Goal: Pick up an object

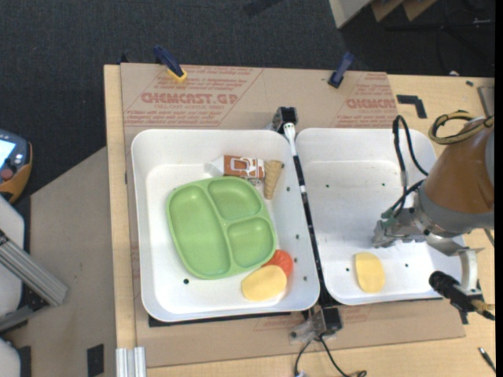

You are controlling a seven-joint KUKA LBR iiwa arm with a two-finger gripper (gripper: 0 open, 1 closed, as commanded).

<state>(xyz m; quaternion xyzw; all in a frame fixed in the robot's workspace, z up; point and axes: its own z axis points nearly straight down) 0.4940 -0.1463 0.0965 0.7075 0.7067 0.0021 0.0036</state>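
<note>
In the right bin (346, 155), a pale yellow object (369, 272) lies near the front wall; my gripper (391, 232) hangs just behind it, its grip impossible to judge. Left of that bin, a yellow piece (263, 283) and an orange piece (282, 261) touch a green divided tray (221, 226), a cone (272, 178) beyond.

A single fixed camera looks down at a slant from above the bench (236, 93), far enough to take in both white bins (149, 210) side by side, with dark floor (118, 14) beyond
</note>
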